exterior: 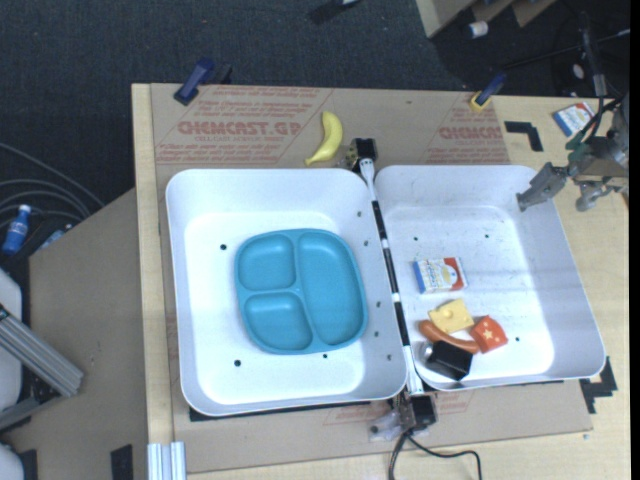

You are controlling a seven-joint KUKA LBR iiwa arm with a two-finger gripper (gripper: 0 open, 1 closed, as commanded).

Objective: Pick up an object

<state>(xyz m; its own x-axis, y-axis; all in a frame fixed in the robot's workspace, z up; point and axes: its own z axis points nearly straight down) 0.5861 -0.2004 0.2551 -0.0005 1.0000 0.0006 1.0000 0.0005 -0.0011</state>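
- Clearly nothing is being lifted yet: the gripper (578, 180) is hovering at the far right rim of the right bin (560, 268), well apart from every object, and nothing is sitting between its fingers.
- Its two fingers are standing apart, one reaching left over the bin's corner and the other pointing down just beside it, so I am reading the jaws as spread.
- Candidates for the pick are lying in the right bin: a small card (439, 273) near the middle, and toward the near left corner a cluster made of a yellow piece (452, 315), a red piece (487, 334) and a black piece (448, 361), all touching or overlapping.
- A blue tray (300, 290) is resting in the middle of the left bin (200, 228), and a banana (326, 138) is lying on the bench beyond that bin's far rim.
- So the whole task is remaining, as I judge it: travelling over a chosen object, descending, closing and raising.
- Most of the arm is being cut off by the frame's right side, with just the wrist parts showing.
- Cluster pieces are overlapping, so their outlines and what they really are stay hard to tell.
- Printing on the card is too small to read.
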